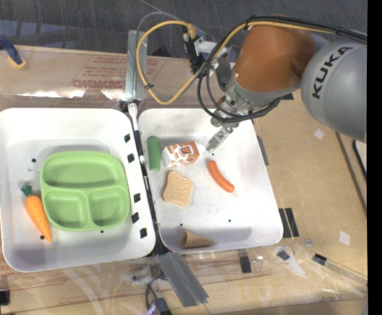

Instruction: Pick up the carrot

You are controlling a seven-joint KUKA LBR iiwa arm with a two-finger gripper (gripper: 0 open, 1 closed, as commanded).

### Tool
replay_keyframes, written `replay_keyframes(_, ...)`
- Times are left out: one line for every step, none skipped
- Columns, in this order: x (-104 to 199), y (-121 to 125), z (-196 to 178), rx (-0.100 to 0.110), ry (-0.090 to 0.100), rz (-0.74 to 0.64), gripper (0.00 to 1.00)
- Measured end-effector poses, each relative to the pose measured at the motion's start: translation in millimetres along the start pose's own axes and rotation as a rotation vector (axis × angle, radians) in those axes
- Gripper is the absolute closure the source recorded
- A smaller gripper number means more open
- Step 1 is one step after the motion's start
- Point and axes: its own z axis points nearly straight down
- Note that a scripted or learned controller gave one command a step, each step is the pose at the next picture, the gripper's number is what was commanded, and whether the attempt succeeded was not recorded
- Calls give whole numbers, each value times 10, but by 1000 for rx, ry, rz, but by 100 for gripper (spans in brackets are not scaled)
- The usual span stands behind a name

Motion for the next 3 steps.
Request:
replay_keyframes(-373,-260,151,-6,-4,7,100)
replay_keyframes(-404,-306,-435,7,6,-744,100)
replay_keyframes(-1083,-779,-320,4,-4,-748,100)
